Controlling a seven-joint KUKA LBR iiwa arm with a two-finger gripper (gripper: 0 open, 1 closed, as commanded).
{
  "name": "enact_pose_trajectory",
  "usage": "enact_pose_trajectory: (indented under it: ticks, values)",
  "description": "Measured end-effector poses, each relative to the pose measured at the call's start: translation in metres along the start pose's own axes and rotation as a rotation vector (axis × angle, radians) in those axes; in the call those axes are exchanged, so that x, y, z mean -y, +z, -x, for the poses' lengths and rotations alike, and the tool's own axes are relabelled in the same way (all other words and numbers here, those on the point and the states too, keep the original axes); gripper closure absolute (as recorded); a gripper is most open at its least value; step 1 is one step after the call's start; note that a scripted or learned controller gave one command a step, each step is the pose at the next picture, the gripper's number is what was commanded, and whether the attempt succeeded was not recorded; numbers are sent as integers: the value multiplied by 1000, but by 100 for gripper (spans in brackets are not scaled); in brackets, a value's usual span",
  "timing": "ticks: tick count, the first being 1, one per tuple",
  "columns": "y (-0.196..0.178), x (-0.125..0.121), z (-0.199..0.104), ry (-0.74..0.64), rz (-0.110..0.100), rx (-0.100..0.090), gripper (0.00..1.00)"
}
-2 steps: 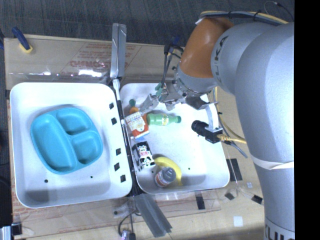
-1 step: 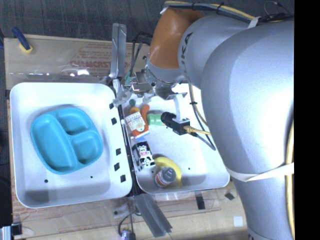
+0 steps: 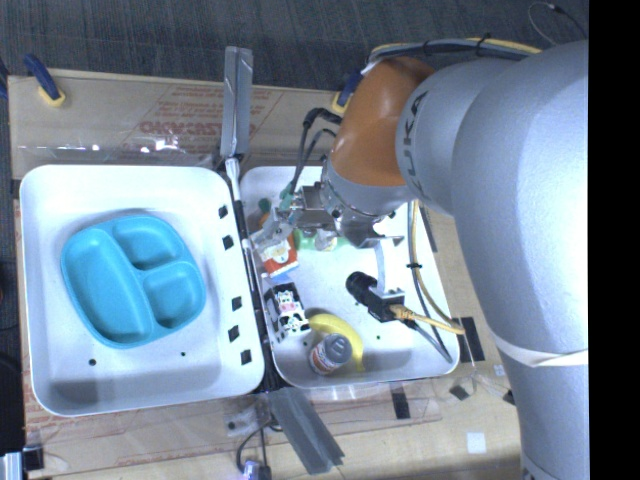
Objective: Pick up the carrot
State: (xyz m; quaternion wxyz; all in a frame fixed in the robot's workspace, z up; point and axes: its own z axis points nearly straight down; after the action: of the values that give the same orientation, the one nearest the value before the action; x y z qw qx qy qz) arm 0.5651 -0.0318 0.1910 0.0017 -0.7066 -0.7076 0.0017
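Note:
The carrot (image 3: pixel 280 254) is an orange piece lying by the left wall of the right bin (image 3: pixel 425 353), partly hidden under the gripper. My gripper (image 3: pixel 284 224) hangs from the grey and orange arm right above the carrot's upper end, low in the bin. The view does not reveal whether it touches or holds the carrot.
A yellow banana (image 3: pixel 330 325), a small round can (image 3: pixel 334 351) and a black-and-white box (image 3: pixel 288 306) lie at the front of the right bin. A small green item (image 3: pixel 325 239) sits under the wrist. The left bin (image 3: pixel 60 193) holds a blue divided plate (image 3: pixel 95 278).

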Motion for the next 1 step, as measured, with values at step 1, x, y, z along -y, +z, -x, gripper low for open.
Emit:
enact_pose_trajectory:
  ticks: [1]
  values:
    - [93, -21, 73, 145, -2, -1, 0]
